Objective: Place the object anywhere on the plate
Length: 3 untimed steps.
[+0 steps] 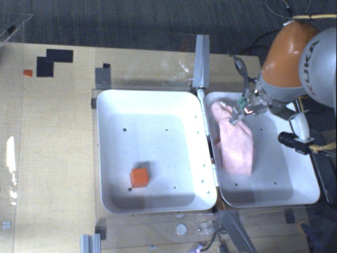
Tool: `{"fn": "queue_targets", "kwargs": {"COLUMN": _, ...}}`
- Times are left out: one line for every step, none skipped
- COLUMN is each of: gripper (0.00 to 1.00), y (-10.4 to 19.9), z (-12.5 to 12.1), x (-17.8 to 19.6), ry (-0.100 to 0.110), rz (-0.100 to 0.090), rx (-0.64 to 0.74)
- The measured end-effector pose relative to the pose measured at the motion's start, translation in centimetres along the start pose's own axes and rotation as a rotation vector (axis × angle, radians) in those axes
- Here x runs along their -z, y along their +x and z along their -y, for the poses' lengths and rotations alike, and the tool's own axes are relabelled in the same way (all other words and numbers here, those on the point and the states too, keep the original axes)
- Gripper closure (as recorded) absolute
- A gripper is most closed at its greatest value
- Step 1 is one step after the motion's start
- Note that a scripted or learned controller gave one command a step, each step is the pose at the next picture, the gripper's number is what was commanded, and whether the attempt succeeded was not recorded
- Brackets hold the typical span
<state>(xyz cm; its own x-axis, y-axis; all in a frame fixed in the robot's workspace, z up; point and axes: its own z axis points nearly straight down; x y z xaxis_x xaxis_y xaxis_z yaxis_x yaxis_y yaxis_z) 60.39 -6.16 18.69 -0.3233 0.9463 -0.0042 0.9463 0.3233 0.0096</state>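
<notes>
Camera view left me unable to tell my gripper's point(238, 113) state over the soft pink cloth point(233, 141) in the right white bin point(295, 188); limp fabric could slip free.

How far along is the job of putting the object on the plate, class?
Done: nothing visibly placed. The orange block sits alone in the left bin. In hand: the claw is over the right bin, at the top of the pink cloth; whether it grips is unclear. Left: everything, and I can make out no plate.
</notes>
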Motion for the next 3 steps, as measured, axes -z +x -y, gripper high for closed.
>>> {"fn": "queue_targets", "kwargs": {"gripper": 1.00, "y": 0.0, "z": -0.4, "x": 3.9, "ry": -0.001, "rz": 0.000, "rx": 0.008}}
{"fn": "queue_targets", "kwargs": {"gripper": 1.00, "y": 5.0, "z": -0.2, "x": 3.0, "ry": 0.002, "rz": -0.003, "rx": 0.410}}
{"fn": "queue_targets", "kwargs": {"gripper": 1.00, "y": 10.3, "z": 0.1, "x": 4.4, "ry": -0.002, "rz": -0.001, "rx": 0.811}}
